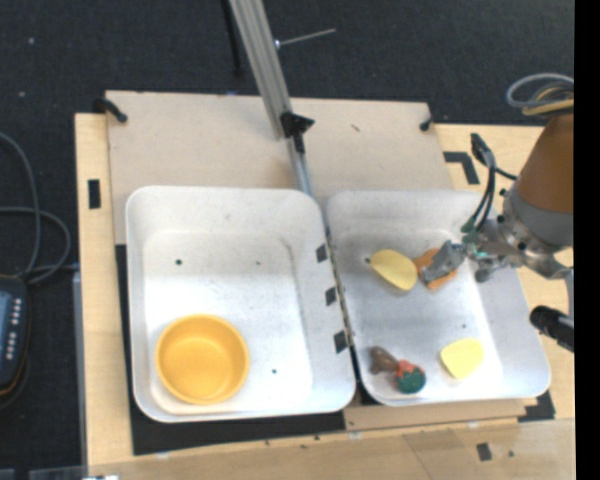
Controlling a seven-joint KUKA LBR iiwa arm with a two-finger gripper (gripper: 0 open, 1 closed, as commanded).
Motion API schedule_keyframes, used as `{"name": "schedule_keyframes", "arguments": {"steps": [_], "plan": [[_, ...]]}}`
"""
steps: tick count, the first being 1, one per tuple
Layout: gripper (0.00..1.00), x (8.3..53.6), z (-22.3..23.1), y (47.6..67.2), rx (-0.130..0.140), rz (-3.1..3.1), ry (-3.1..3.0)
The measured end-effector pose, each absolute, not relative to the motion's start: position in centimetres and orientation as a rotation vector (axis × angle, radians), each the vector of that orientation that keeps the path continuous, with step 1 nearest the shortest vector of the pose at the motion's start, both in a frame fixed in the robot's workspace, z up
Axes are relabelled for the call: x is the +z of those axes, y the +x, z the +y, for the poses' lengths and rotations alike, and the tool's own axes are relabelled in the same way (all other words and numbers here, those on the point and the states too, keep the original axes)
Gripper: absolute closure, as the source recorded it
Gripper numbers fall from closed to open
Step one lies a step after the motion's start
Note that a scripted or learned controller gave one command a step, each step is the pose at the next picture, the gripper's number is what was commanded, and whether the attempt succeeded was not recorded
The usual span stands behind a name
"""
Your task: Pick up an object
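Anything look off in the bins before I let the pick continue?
Nothing stands out. The yellow bowl sits upright in the left bin. In the right bin the small items lie loose inside the walls, and the gripper is low beside the orange piece.

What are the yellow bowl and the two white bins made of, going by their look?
The yellow bowl looks like moulded plastic: one even colour, a smooth rounded rim and a soft sheen. The left bin and the right bin seem to be thin formed plastic with a matt white finish, rounded corners and dark specks and scuffs from use. The picture is too coarse to be certain.
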State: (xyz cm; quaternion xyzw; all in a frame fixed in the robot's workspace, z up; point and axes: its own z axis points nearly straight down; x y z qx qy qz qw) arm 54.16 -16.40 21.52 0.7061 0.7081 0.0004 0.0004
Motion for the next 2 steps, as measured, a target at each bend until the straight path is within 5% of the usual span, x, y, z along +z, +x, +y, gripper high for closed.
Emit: {"name": "schedule_keyframes", "arguments": {"steps": [2], "plan": [[0.00, 17.3, -16.6, 54.0, -0.004, 2.222, 2.222]]}}
